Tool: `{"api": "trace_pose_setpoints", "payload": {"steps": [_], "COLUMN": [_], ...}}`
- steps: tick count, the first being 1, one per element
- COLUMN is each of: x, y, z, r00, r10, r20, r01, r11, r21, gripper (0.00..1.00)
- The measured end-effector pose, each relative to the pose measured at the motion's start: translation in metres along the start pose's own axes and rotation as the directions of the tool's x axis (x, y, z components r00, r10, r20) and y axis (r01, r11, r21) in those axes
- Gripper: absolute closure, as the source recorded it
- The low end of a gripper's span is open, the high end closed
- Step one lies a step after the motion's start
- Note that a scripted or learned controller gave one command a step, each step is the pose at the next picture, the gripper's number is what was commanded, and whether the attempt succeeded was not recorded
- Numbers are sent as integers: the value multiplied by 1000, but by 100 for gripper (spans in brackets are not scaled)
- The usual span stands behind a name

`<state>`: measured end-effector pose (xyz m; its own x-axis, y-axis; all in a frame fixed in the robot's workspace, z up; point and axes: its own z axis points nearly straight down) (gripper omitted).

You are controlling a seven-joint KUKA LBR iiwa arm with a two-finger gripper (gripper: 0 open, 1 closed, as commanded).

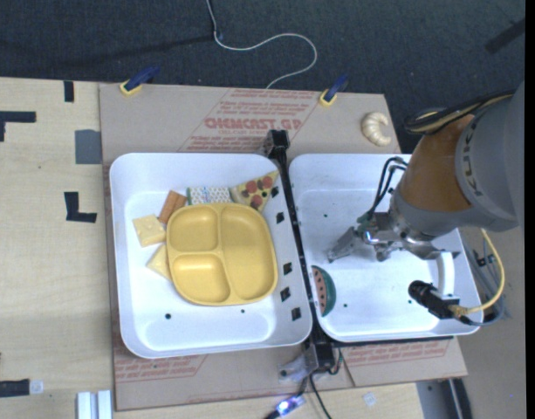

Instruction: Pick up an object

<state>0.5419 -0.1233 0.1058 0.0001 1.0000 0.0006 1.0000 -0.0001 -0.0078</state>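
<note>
Watermelon slice (324,291): this toy piece lies in the bin nearer the arm (382,314), against the wall that it shares with the other bin, towards the near edge of the view. It rests on the bin floor, apart from the jaws and not held.

Arm (442,182): it reaches in from the right of the view and hangs over the middle of the same bin. The jaws point towards the shared wall, above bare white floor and up-view of the watermelon slice. Whether the jaws are released or clenched cannot be told from this angle; no item is seen between them.

Far bin (127,304): it holds a yellow divided plate (222,253), lying flat with its three compartments facing up. A pale cracker (149,230) and a brown piece (171,206) lie just beside the plate's far left rim. A pizza slice (258,190) lies at the plate's far right corner, near the shared wall.

Counter: both bins stand on a cardboard sheet (250,116). A blue clip (139,78) and a second blue clip (334,85) sit at its far corners. A small beige item (378,127) lies on the sheet beyond the bin under the arm.
</note>
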Motion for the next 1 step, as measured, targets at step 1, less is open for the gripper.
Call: {"api": "trace_pose_setpoints", "payload": {"steps": [1], "x": [1], "y": [0], "z": [22], "r00": [1000], "r10": [-1], "r20": [1], "r01": [1], "r11": [1000], "r21": [-5], "gripper": [0]}}
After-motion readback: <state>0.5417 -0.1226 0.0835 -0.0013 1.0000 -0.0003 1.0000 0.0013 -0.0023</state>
